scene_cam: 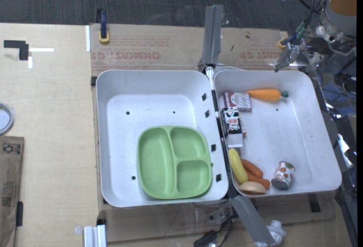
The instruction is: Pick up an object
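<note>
We are looking down on two shallow white plastic bins sitting side by side on the bench, the left bin [113,126] and the right bin [309,126] touching along their shared inner walls. In the left bin, a pale green plastic divided plate [174,162] with three compartments is lying flat toward the near edge, closer to the near right corner. Over in the right bin, an orange toy carrot with a green tip [266,93] is lying across the far edge area, and just beside it, toward the far left corner, a small red and white box [237,101] is resting. Below that, a black and white carton [232,125] is lying along the left wall. Near the near left corner we are seeing a yellow toy banana [237,166] lying just beside an orange toy sausage [253,169], with a tan bread-like piece [253,187] at the near edge. A small printed can [283,175] is lying tilted near the near edge, apart from that cluster. The grey arm's gripper [292,54] is hanging just beyond the right bin's far right corner, above the rim and apart from every object; we cannot tell how it is set, as the cabling is cluttering it.
</note>
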Controlling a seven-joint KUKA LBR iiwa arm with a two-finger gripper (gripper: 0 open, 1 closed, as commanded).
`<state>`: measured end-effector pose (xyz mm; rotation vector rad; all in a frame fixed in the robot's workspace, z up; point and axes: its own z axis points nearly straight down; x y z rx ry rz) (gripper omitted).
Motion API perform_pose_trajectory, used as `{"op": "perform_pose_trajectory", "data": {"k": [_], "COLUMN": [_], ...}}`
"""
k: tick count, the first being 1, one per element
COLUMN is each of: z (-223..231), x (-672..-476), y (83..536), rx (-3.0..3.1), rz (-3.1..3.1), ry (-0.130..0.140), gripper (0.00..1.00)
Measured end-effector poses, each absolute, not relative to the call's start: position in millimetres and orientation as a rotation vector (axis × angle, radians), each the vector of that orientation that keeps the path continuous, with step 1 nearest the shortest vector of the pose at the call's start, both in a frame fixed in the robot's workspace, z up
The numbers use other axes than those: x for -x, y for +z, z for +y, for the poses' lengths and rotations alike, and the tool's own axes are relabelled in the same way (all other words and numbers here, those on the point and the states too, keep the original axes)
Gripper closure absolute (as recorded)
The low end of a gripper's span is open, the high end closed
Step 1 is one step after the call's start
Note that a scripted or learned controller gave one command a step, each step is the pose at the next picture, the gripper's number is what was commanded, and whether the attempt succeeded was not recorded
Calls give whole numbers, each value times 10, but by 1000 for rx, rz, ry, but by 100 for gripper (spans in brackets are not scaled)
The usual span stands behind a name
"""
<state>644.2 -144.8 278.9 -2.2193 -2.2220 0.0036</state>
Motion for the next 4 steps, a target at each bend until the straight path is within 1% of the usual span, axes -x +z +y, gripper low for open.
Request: {"op": "perform_pose_trajectory", "data": {"k": [1, 2, 3, 4], "z": [-1553, -1567, -1564, -1090], "x": [-6588, -6583, -6586, -6237], "y": [1061, 1150, 1150, 964], "rx": [2160, 2162, 2162, 2123], "rz": [-2286, -2284, -2284, -2324], "ry": [-1, 2, 2, -4], "gripper": [0, 100, 0, 0]}}
